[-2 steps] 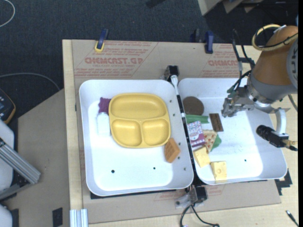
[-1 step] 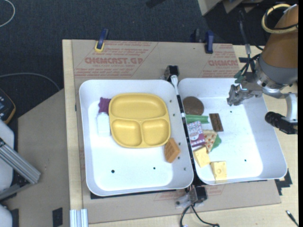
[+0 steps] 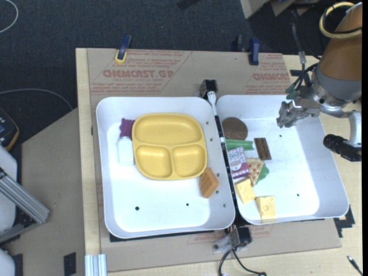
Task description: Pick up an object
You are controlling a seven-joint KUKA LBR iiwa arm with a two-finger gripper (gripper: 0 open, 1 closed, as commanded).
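Observation:
My gripper (image 3: 286,118) hangs over the far right part of the right bin (image 3: 310,171), above bare white floor. Nothing shows in it. To its left a round brown cookie (image 3: 234,128) lies near the bin's far left corner. A dark chocolate bar (image 3: 262,148) is just in front of the cookie. Along the bin's left side lie a green-and-white packet (image 3: 236,154), a patterned cracker (image 3: 253,169), a yellow cheese wedge (image 3: 244,190) and a yellow cheese block (image 3: 265,206).
The left bin (image 3: 155,217) holds a yellow divided plate (image 3: 169,145), a white bottle with a purple end (image 3: 125,142) at the plate's left, and a tan waffle piece (image 3: 209,183) at its front right. Clamps (image 3: 121,50) grip the board's far edge.

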